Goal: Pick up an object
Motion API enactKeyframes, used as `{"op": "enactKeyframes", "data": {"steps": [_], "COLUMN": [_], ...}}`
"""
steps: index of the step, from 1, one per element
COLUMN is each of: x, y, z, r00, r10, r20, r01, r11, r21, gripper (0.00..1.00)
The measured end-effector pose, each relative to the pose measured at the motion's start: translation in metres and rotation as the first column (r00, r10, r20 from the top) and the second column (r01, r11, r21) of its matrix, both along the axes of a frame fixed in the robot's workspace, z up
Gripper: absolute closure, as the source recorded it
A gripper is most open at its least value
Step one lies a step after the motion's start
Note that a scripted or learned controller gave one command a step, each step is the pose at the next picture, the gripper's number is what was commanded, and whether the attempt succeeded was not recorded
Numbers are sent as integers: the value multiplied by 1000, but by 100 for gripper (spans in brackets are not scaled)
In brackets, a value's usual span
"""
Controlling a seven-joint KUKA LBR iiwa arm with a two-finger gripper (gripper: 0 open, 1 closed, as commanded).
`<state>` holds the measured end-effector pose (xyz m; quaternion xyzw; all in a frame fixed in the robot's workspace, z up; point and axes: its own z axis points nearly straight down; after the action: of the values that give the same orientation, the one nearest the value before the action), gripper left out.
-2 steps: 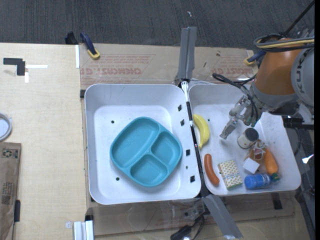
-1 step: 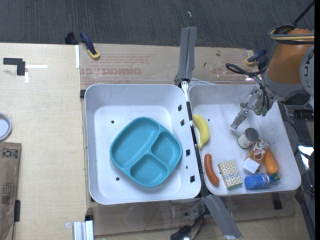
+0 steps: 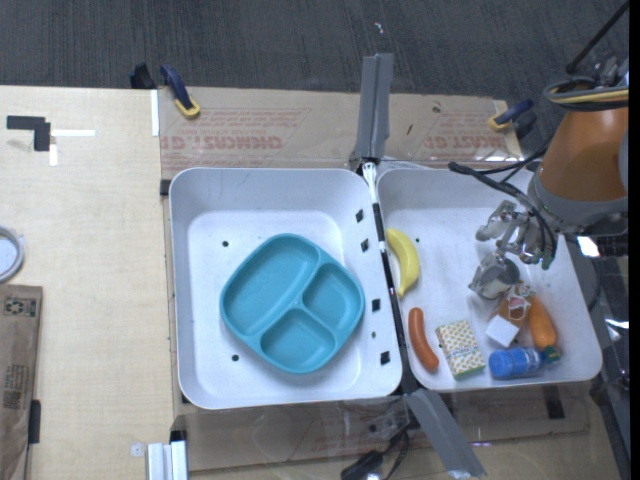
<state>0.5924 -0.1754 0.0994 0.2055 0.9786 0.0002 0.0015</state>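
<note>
Above the right bin (image 3: pixel 570 268), the tool (image 3: pixel 497 273) hovers.

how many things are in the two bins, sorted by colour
blue: 2, divided plate, bottle
yellow: 1, banana
red: 1, sausage
orange: 1, carrot
white: 1, block
patterned: 1, box
total: 7

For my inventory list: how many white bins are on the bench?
2. The left bin holds a blue divided plate. The right bin holds the food items, with the gripper above it. No part of the bench seems hidden enough to conceal another.
</note>
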Motion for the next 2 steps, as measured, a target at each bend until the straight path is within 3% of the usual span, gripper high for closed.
{"op": "enactKeyframes", "data": {"steps": [1, 2], "x": [19, 27], "y": [10, -10], "z": [-6, -5], "r00": [975, 907], "r10": [222, 422], "r20": [2, 4], "r01": [-222, -422], "r11": [975, 907], "r21": [-1, -3], "gripper": [0, 0]}}
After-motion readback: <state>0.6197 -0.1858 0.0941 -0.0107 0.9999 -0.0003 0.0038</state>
